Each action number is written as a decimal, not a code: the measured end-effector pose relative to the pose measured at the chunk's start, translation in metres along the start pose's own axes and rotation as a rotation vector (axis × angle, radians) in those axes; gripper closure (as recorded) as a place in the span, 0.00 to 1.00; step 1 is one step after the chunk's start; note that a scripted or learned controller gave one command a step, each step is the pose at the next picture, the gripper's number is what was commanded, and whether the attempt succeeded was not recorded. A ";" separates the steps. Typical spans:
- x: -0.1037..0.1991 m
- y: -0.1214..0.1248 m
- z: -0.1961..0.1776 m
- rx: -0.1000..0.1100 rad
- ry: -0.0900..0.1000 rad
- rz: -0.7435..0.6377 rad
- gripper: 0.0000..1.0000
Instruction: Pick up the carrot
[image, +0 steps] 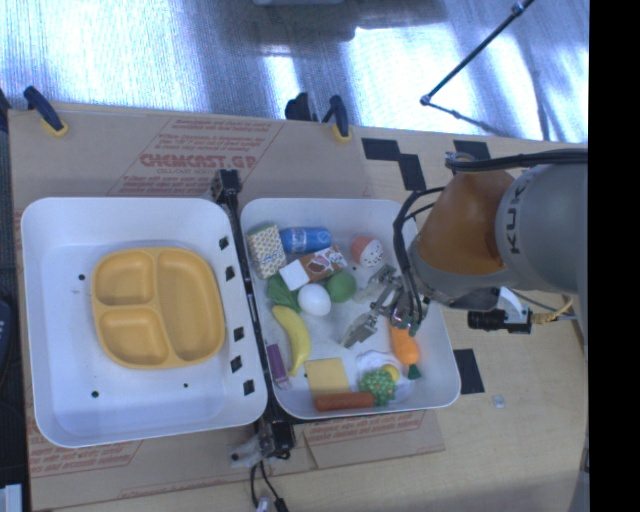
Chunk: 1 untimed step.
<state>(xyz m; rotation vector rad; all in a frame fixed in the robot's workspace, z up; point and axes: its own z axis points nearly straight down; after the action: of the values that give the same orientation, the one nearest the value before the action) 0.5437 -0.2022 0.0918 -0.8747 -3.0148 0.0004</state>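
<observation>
The carrot (404, 348) lies in the right bin (440, 385), close to its right wall, with the orange body pointing up-left and the green tuft at the lower end. It rests on the bin floor, so I judge that the pick is not done yet. My gripper (372, 318) is low inside the same bin, just beside the upper end of the carrot and a little to its left. The metal fingers (358, 328) point down-left, toward the middle of the bin, and I see nothing between them. They look somewhat apart, but the shapes overlap, so I cannot tell how wide the jaws stand.

What is left, as I judge it: to bring the fingers over the carrot body, close on it and lift. The neighbours are tight: a small white plate with green grapes (377, 382) sits just below the carrot, a yellow cheese block (327, 375) and a sausage (343, 401) are further left, and a banana (293, 338), a white egg (314, 300) and a blue can (305, 239) fill the rest.

The left bin (40, 300) holds a yellow divided plate (158, 305).

About writing: on the cardboard (200, 150) under the bins I read "CHEMCAST GP" in red; the smaller lines are too fine. On the grey arm (545, 225) I see the letters "KU".
</observation>
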 end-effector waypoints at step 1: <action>0.032 -0.031 0.000 -0.001 -0.001 0.517 0.00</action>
<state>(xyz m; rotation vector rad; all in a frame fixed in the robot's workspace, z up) 0.5005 -0.2114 0.0922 -1.6166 -2.6923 0.0003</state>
